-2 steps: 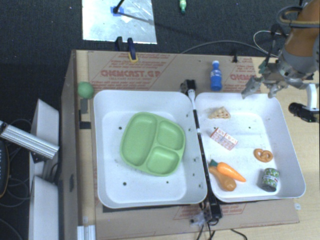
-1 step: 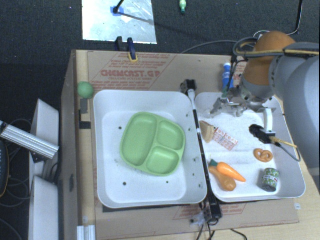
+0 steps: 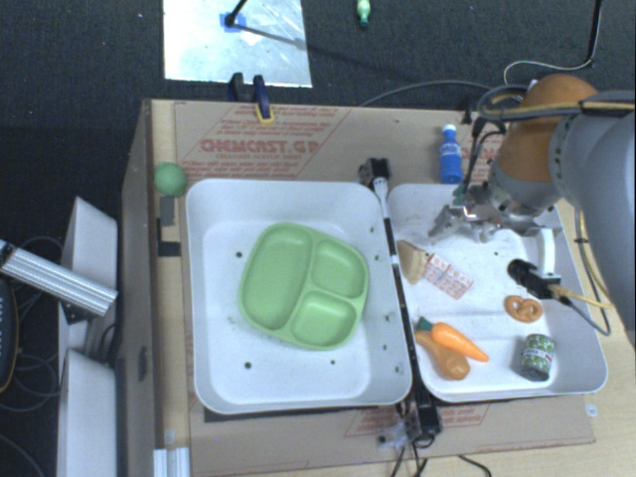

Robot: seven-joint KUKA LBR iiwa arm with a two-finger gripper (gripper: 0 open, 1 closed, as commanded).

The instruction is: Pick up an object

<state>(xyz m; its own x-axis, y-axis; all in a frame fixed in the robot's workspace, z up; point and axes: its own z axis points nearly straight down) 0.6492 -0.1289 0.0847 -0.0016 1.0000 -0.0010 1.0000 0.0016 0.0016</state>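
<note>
My gripper [image 3: 463, 227] hangs over the back part of the right bin [image 3: 581, 366]. Its fingers are spread open and nothing sits between them. Just in front of it lies a tan wedge with a red-patterned wrapper [image 3: 435, 269]. Further forward lie an orange carrot with a green top [image 3: 459, 340] and a second orange piece [image 3: 448, 364] beside it. A pretzel [image 3: 523, 309] and a small dark can [image 3: 537, 356] are at the bin's right front.
The left bin [image 3: 214, 366] holds a green divided plate [image 3: 303, 284]. A blue bottle [image 3: 450, 154] stands on the bench behind the right bin. A green ball [image 3: 169, 177] sits at the bench's left edge.
</note>
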